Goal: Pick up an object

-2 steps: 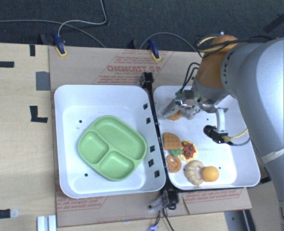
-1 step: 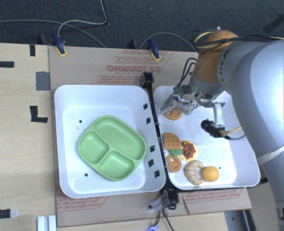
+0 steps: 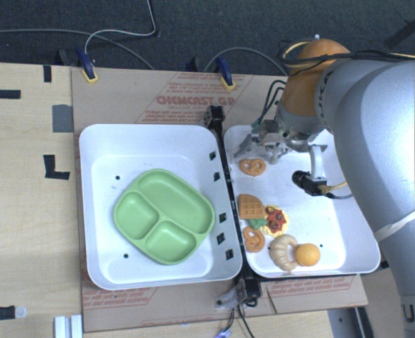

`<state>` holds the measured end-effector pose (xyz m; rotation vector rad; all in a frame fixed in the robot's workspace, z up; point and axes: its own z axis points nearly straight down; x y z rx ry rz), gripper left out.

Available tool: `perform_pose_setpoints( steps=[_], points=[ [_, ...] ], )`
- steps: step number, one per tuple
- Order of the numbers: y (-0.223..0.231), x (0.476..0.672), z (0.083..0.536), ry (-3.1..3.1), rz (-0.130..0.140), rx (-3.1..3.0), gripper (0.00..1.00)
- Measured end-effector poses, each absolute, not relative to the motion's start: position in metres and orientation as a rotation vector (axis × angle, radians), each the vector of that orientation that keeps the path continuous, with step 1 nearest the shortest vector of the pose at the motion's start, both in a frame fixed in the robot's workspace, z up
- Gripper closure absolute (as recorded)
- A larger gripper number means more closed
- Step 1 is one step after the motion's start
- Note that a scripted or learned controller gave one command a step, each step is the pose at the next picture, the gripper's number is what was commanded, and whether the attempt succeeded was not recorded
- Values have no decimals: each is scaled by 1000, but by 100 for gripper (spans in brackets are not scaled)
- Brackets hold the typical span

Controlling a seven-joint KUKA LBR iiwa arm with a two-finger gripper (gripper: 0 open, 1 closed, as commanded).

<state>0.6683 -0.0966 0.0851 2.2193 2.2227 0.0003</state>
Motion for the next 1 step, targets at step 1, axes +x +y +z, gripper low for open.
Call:
perform_pose_setpoints(
  steps=[1],
  points=[
    [-96, 668, 85, 2222, -1, 2219, 0]
  ],
)
